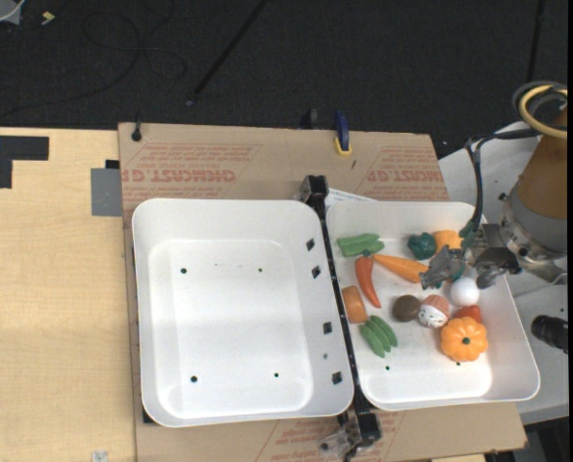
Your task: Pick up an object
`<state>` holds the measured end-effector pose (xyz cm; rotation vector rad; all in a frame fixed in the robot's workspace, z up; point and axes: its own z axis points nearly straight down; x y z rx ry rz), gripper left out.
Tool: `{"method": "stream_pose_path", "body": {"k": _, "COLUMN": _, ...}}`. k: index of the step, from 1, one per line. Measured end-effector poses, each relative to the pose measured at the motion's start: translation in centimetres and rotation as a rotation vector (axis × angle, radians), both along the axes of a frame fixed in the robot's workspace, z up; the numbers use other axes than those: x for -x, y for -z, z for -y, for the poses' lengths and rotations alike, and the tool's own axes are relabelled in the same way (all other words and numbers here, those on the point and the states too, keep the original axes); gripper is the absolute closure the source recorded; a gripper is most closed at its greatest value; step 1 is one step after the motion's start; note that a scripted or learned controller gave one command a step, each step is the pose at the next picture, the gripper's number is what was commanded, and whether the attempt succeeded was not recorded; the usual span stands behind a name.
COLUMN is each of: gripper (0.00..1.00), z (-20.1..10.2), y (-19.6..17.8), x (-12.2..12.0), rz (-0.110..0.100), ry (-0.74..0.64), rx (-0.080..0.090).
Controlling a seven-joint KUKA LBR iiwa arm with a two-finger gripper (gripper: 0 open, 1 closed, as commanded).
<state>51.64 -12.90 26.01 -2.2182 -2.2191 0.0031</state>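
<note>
Gripper (456, 266): entered from three o'clock over the right bin (503, 378), fingers spread apart, nothing seen between them, tips just above a white ball (465, 292) and the thick end of a toy carrot (399, 267). Right bin contents: teal piece (422, 245) at twelve o'clock of the cluster, pumpkin (463, 339) at five o'clock, red chili (365, 279) and green pods (379, 334) toward nine o'clock. Left bin (151, 306) sat alongside, touching.
</note>
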Motion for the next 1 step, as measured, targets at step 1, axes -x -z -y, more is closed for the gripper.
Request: {"method": "stream_pose_path", "body": {"k": 1, "gripper": 0.00, "z": -4.77, "y": 11.77, "x": -7.67, "rz": -0.003, "ry": -0.005, "rx": -0.002}}
